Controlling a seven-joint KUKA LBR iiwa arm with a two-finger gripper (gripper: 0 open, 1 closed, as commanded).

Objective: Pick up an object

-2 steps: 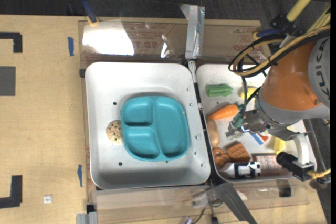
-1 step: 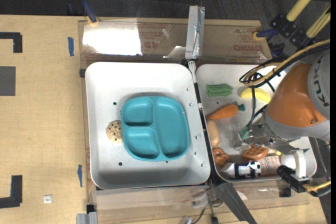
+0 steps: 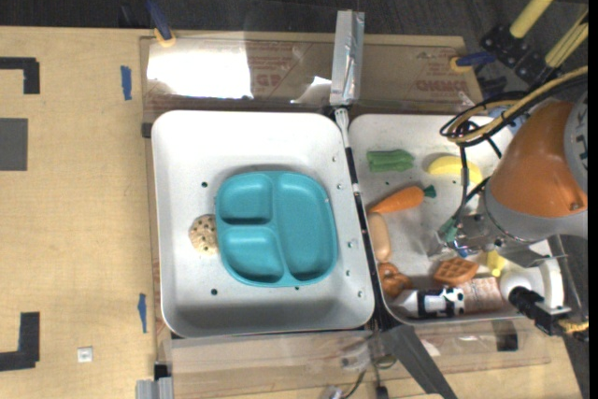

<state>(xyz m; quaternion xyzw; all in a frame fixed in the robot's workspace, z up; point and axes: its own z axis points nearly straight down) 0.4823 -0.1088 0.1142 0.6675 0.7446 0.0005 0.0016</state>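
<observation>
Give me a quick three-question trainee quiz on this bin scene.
1. True or false: the teal plastic divided plate lies in the left white bin.
2. What lies just left of that plate?
A. round speckled cookie
B. yellow lemon-like toy
C. green oblong toy
3. Which bin is the grey arm with the orange band over?

Key: 1 true. 2 A. 3 the right white bin.

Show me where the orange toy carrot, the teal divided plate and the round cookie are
Orange toy carrot [image 3: 400, 199]: camera view, right bin, on the middle of its orange body.
Teal divided plastic plate [image 3: 277, 226]: camera view, left bin, on the ridge between its compartments.
Round speckled cookie [image 3: 203, 234]: camera view, left bin, on its visible face beside the plate.
</observation>
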